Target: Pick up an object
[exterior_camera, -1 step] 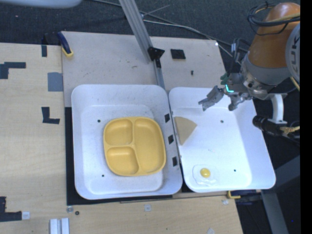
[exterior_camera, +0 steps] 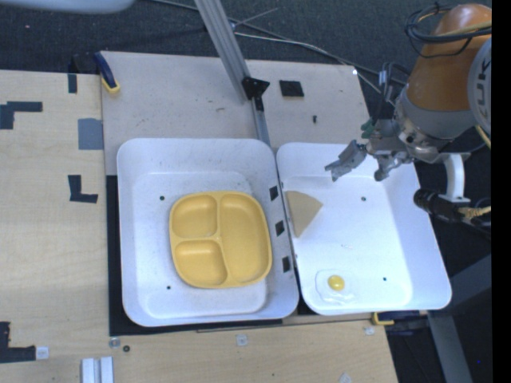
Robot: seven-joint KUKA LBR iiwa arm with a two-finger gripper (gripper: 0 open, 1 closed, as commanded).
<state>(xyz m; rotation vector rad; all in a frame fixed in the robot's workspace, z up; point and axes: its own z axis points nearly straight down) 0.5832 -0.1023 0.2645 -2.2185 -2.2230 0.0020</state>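
A tan wedge-shaped piece lies at the left side of the right bin, close to the divider. A toy fried egg, white with a yellow yolk, rests near that bin's front edge. A yellow three-compartment plate sits in the left bin. My gripper hangs over the back of the right bin, up and to the right of the tan wedge. Its two fingers are spread apart, with nothing between them.
A slanted metal pole rises behind the bins, its base near the back of the divider. Cables trail off the arm at the right bin's right rim. A blue and yellow clamp sits at the bench's back left.
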